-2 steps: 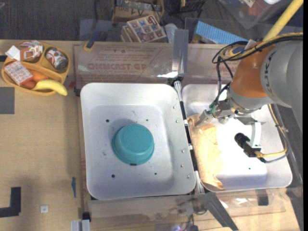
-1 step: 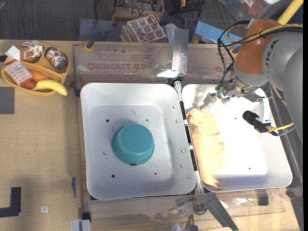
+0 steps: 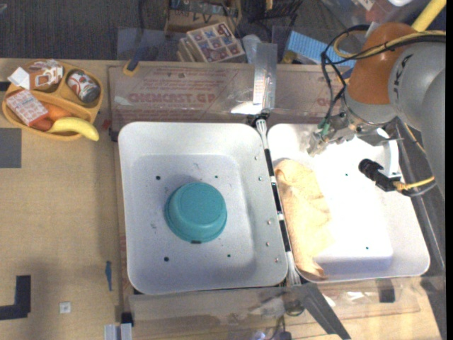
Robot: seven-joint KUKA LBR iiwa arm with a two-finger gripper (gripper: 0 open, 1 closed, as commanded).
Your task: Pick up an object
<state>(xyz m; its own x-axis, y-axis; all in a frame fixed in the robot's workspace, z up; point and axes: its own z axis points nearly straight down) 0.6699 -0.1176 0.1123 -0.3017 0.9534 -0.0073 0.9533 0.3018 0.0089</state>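
Two shallow white plastic bins stand side by side: one left bin (image 3: 134,190) in the middle of the frame and one right bin (image 3: 368,218) toward the right edge. There is one round teal plastic bowl (image 3: 197,212) and one crumpled tan cloth (image 3: 304,211). At the upper left of the frame are one yellow compartment tray (image 3: 42,132) and one yellow banana (image 3: 75,127). The tray's small packets are too blurred to count.

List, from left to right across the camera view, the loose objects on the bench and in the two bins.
banana on the bench → teal bowl, upside down in the left bin → pale yellow cloth along the left side of the right bin
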